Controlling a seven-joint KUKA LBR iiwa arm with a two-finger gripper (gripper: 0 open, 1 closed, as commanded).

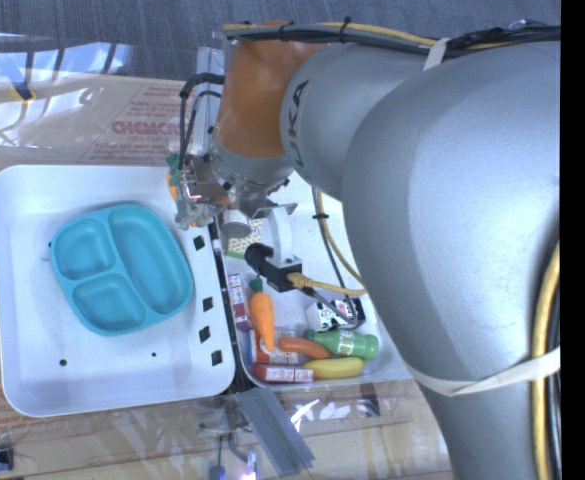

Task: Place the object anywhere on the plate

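We see the arm (422,188) entering from the right and crossing most of the right-hand bin (302,230), its large grey body hiding that bin's upper and right parts. The orange band (257,98) sits above the wrist, which points downward over the divide between the two bins. The gripper (234,226) hangs low near the upper left corner of the right bin, just beside the shared rim. We cannot tell whether it is spread or pressed together, as the wrist hardware and cables mask it from this angle, and we see nothing clearly held.

The plate (120,268), blue with three compartments, lies in the left bin (32,368), tilted slightly and set toward that bin's centre-left. All three compartments look bare.

The candidate objects lie in the lower part of the right bin, well apart from the plate: an orange carrot (262,318) standing roughly lengthwise, a second orange piece (302,347) lying across below it, a green bottle-like item (350,345) to its right, and a yellow banana-like piece (334,368) along the lower rim. A small red-and-white packet (284,374) touches the lower rim beside the yellow piece. The carrot lies just below the gripper, apart from it.
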